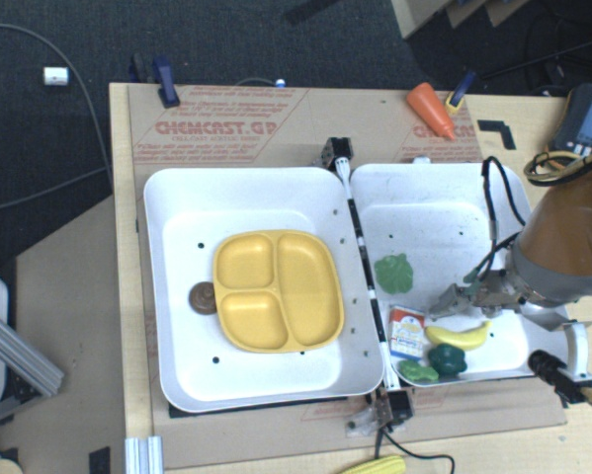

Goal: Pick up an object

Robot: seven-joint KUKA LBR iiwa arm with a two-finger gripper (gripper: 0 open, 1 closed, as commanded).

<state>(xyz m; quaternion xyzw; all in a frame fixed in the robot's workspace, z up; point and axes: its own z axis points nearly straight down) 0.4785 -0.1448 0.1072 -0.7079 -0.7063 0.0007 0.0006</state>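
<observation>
The right bin holds a yellow banana, a small red and white carton, a pale green leafy piece and a dark green lump at the front edge. My gripper hangs low over this bin's right half, just above and behind the banana, with the orange-banded wrist to its right. Nothing shows in its grasp. The arm's body hides the bin's right wall.
In the left bin lies a yellow divided plate with a brown disc at its left side. On the bench behind the bins sit an orange cone-shaped object and a blue clamp. A black cable loops over the right bin.
</observation>
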